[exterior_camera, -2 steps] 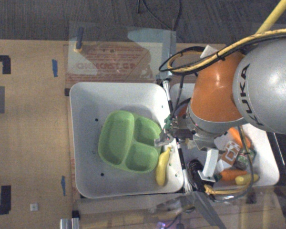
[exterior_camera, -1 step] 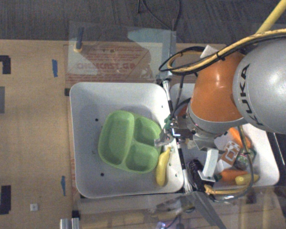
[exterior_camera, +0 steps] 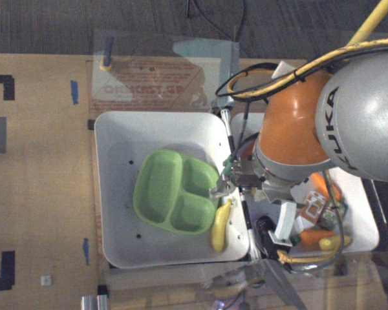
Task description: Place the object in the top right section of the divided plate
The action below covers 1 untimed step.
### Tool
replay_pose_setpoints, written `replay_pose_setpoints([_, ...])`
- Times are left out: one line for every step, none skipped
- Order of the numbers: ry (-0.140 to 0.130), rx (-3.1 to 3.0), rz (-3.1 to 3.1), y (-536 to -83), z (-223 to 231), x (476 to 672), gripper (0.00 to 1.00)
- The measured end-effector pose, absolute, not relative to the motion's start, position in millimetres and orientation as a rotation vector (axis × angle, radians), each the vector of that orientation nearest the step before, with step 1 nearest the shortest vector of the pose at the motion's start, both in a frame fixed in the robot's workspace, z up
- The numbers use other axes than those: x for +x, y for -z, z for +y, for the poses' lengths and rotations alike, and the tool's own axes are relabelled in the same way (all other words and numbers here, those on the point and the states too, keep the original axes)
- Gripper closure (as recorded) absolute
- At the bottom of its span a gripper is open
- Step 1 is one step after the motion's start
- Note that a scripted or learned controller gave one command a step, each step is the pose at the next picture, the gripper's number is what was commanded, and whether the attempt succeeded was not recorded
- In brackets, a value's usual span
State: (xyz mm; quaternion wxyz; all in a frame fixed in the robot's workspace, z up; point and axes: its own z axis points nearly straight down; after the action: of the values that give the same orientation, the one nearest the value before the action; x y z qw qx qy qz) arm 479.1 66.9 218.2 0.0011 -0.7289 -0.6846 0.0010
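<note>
- Where the arm [exterior_camera: 310, 121] reaches in over the seam between the two bins, the gripper [exterior_camera: 224, 185] hangs at the right rim of the green plate [exterior_camera: 174, 192].
- Whether its fingers are parted or closed I cannot tell; nothing shows between them.
- The banana [exterior_camera: 220, 225] lies just below the gripper, in the left bin [exterior_camera: 116, 141], touching the plate's lower right edge.
- Right of the gripper, the right bin [exterior_camera: 365, 231] holds mixed items under the arm.

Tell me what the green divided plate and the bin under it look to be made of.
Divided plate: likely moulded plastic, judging by its even green colour, soft sheen and rounded section walls. Bin: probably plastic too, plain white, smooth, with rounded corners.
</note>
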Motion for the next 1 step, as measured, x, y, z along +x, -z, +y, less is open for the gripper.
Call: replay_pose_setpoints([-0.003,-2.288,-2.149,-218.2,66.9,479.1,0.00])
